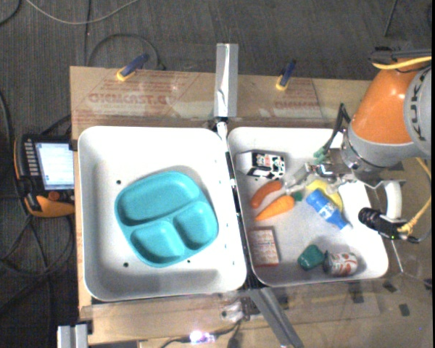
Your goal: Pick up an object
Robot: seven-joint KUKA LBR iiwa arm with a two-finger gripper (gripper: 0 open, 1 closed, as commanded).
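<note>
- Gripper [309, 174] sits low over the right bin [370, 267], reaching in from the right beneath the arm [383, 118] with its orange band; whether it grips or touches anything cannot be told from this slant, as dark wrist hardware crowds the tip.
- Left bin [90, 194]: one teal divided tray [168, 216], three compartments, lying tilted near the middle.
- Right bin, upper left: small black-and-white printed card or box [267, 163]; print too small to read.
- Just below it: two orange carrots [273, 200] lying side by side at a slant, touching, green tops pointing toward the gripper tip, which is just beside them.
- Lower left: small brown flat packet [264, 245] with a pale label; wording illegible.
- Right of the carrots: blue bottle [326, 207] lying down, a yellow item [325, 189] touching its upper end, directly under the wrist.
- Bottom edge: dark green object [311, 257] beside a red-and-silver can [341, 263] on its side; can's markings not readable.
- Cardboard sheet [152, 96] behind the bins carries faint red lettering, not legible. Partial black letters "KU" show on the arm's casing.
</note>
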